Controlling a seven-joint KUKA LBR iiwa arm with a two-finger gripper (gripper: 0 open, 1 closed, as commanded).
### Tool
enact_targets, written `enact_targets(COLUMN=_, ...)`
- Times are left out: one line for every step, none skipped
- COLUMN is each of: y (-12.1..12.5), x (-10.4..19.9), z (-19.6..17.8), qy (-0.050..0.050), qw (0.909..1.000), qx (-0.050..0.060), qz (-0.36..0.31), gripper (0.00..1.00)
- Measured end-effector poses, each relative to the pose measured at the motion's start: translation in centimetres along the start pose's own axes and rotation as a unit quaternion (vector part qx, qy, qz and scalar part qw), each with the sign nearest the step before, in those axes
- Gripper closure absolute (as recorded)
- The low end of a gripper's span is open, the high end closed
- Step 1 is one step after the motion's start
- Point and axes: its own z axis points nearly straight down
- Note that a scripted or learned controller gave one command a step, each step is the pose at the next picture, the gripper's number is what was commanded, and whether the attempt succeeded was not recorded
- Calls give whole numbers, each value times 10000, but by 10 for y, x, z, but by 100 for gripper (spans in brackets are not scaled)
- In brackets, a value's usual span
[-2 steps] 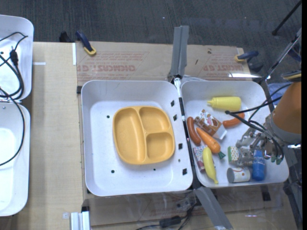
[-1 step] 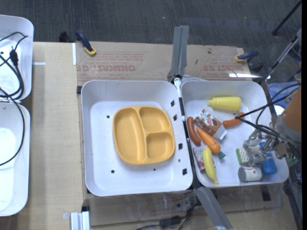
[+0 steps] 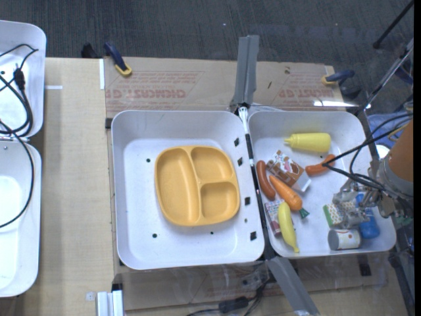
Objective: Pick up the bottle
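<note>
So, starting at the left: two more white trays (image 3: 16, 176) are parked off the bench edge, with black cables (image 3: 20, 97) draped over them. The bench itself is covered with a sheet of cardboard (image 3: 177, 84), held down by two blue-and-yellow clamps (image 3: 117, 59) at the far edge.

The left bin (image 3: 131, 196) is occupied by a yellow divided plate (image 3: 196, 184), three compartments, laid flat and a bit skewed, roughly in the middle.

The right bin (image 3: 309, 239) is where the clutter is. Just past the divider, a sausage (image 3: 265, 178) and a carrot (image 3: 287, 192) are lying side by side, with a banana (image 3: 287, 227) below them toward the near edge. A small brown snack packet (image 3: 287, 168) is tucked just above the carrot. The bottle (image 3: 308, 141), yellow and mustard-style, is lying on its side near the bin's far wall, cap end pointing left, apart from everything else. A second small orange piece (image 3: 317, 169) is seen just below it.

Further right, near the bin's near-right corner, a grey can (image 3: 344, 239) is tipped on its side, with something blue (image 3: 370, 229) beside it. The gripper (image 3: 358, 199) is positioned right above that corner clutter, well away from the bottle. Whether its jaws are spread or pressed together can't be told — it's all tangled up visually with wires and junk.
</note>
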Motion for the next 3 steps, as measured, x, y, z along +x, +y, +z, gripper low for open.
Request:
enact_targets(y=1, x=-2, z=-7, qy=-4, qw=10000, qx=-10, qz=10, gripper=100)
enact_targets(y=10, x=-15, z=-20, qy=176, qw=9974, qx=-34, qz=692, gripper=100)
enact_targets(y=1, x=2, z=0, qy=51, qw=9916, qx=-13, qz=1294, gripper=100)
